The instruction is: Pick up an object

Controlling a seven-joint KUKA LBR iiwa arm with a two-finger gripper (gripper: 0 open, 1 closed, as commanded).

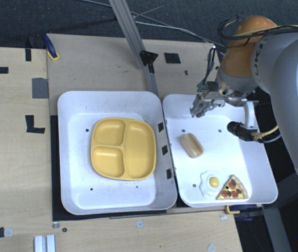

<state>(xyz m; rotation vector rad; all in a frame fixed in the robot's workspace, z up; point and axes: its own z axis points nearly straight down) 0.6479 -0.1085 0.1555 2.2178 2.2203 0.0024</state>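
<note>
Tan bread-roll-shaped toy (192, 145) not yet picked up, lying mid right white bin (254, 164).
Nothing is held by the two-finger gripper (201, 108), poised above the bin's far edge; finger spread cannot be told.

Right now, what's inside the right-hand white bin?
The right white bin holds a tan bread-roll-shaped toy near its middle, plus a fried-egg toy and a pizza-slice toy at the near edge. The gripper covers part of the far corner.

Arm (275, 51) over right bin (254, 156); bread roll (192, 145) inside.
</note>
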